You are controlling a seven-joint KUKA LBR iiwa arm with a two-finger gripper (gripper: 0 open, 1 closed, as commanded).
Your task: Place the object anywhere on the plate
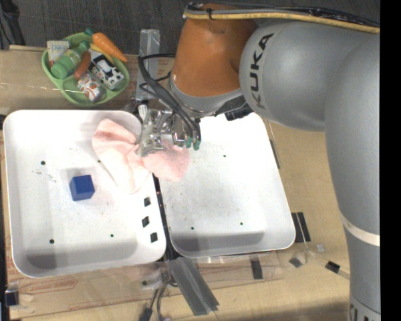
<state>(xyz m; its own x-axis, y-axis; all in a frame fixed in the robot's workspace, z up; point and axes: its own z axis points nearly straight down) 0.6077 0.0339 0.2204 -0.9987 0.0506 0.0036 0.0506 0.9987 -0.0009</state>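
Camera view, from above and at a slant. We see two shallow white bins side by side on a wooden bench (301, 172): the left bin (27, 179) and the right bin (234, 199). The grey KUKA arm (321, 65) reaches in from the right, its orange band (207, 52) sitting above the wrist, with black cables (154, 85) looping beside it. The gripper (166, 138) hangs over the shared wall between the two bins, near their far edge. Its metal fingers are partly masked by the wrist and the cloth below, so we cannot tell whether they are apart or together, nor whether they grasp anything.

Directly under the gripper lies a crumpled pale pink cloth (123, 156). It drapes across the dividing rims, with the larger part in the left bin and a smaller fold (172, 164) spilling into the right bin. We note no plate-shaped item distinct from the bins.

A small blue cube (82, 187) rests on the floor of the left bin, apart from the cloth and nearer the camera. Beyond the left bin, on the bench, stands a green bowl (57, 79) heaped with toy foods, among them an orange carrot (107, 44).
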